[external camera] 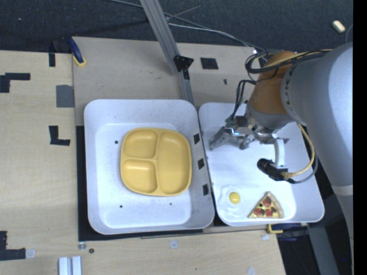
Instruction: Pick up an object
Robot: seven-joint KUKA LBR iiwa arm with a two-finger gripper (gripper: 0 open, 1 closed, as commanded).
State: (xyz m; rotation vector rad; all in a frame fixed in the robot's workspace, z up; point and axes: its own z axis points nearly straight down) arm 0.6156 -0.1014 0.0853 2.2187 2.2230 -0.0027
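Note:
My gripper (229, 143) hangs over the upper left part of the right bin (304, 153), with its two fingers spread open and nothing between them. A toy fried egg (232, 199) lies on the bin floor near the front, well below the gripper. Just right of the egg rests a toy pizza slice (266, 207). In the left bin (103, 153) sits a yellow divided plate (156, 161).
The grey arm with its orange band (269, 93) covers the right bin's upper right part, and a black cable plug (272, 169) hangs from it. A slanted metal pole (166, 33) crosses the bench behind the bins.

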